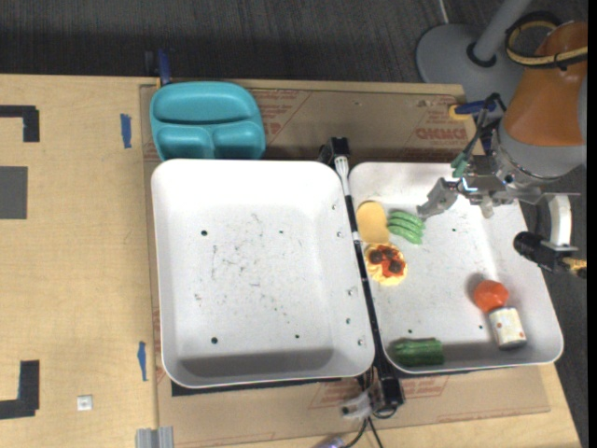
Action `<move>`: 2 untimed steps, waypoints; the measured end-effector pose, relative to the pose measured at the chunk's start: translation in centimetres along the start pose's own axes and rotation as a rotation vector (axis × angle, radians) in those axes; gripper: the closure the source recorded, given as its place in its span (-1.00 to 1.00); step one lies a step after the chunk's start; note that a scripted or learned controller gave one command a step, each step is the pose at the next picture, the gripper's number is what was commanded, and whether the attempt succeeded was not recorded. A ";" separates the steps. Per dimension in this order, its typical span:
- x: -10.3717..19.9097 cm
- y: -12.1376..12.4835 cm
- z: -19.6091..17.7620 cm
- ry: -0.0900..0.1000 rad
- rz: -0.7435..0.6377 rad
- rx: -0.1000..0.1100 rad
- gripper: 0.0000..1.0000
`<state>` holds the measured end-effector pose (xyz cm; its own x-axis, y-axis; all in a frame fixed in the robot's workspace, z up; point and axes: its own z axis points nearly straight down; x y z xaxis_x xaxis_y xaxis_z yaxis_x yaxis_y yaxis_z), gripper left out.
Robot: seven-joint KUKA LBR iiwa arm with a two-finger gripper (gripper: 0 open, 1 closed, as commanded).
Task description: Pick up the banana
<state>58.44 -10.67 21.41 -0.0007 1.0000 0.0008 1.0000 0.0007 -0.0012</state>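
Banana [371,220] is taken to be the stubby yellow-orange piece in the right bin [532,250], at approx. 10 o'clock of that bin, close against the left wall by the divider; ID is a judgement, since the shape is short and blurred. A green leafy item [406,226] is seen touching it at 3 o'clock; a pizza-like toy [385,262] lies just beside it at 5 o'clock. An orange-red item [491,294], a small tan can [507,326] and a green cucumber [416,350] are set well apart, toward 4–6 o'clock of the bin. A teal tray [207,119] rests on the tabletop [65,250] at 12 o'clock of the left bin [252,259].

The hand [437,202] is seen over the right bin, at approx. 2 o'clock of the banana, near but apart from it, w/ the leafy item between; whether it is open or closed cannot be told at this res.; no object is seen gripped by it.

Handling, as judged: prob. a light plastic or foam toy; stiff enough to be pinched, w/ a smooth, rounded skin that may slip or roll; not fragile. It is best taken across the short width at mid-length, jaws aligned 3–9 o'clock. Risks: the bin wall at 9 o'clock leaves little clearance; the leafy item at 3 o'clock may be caught along w/ it; a grasp near either end is likely to be squeezed out.
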 end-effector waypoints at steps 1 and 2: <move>8.6 -3.7 2.9 0.000 -0.527 0.000 -1.00; 15.5 -6.1 3.0 0.000 -0.420 0.001 -1.00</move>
<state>52.33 4.84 18.46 -0.4082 0.9129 0.0020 0.9129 0.4082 -0.0019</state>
